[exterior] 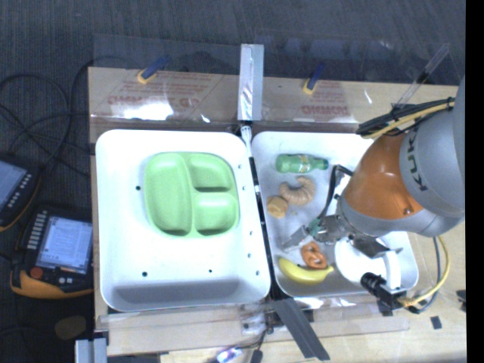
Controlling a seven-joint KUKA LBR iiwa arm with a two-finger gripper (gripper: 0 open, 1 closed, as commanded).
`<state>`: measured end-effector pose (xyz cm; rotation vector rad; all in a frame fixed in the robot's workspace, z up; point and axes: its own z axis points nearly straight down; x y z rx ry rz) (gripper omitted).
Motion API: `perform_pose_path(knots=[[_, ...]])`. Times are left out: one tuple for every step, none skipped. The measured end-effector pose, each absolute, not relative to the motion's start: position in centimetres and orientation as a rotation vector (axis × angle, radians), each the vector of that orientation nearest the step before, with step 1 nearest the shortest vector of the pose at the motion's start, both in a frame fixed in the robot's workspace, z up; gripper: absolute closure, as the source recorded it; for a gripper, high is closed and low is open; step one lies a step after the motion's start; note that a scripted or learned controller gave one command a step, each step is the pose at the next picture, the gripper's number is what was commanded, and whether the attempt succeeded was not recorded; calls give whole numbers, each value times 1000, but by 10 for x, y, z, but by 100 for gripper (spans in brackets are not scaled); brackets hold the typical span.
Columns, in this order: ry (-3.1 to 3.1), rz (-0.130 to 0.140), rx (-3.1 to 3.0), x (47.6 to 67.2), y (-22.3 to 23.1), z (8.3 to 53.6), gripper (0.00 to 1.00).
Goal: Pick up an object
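Two white bins sit side by side on the bench. From above, the left bin [121, 278] holds a green divided plate [190, 193]. The right bin [261, 165] holds a green bottle [301, 162] near its far wall, a croissant [298, 189] just below it, a small tan pastry [277, 206] beside that, and a banana [304, 271] near the front wall touching an orange-red piece [314, 256]. The gripper [310, 231] hangs over this bin just above the orange-red piece, its metal fingers [296, 237] apart with nothing between them.
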<state>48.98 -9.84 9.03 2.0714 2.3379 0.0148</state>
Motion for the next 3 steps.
perform_pose_path(knots=[[2342, 15, 2075, 490, -98, 99, 100], [2535, -3, 1856, 542, -44, 210, 100], [2550, -6, 1836, 572, -6, 183, 100]])
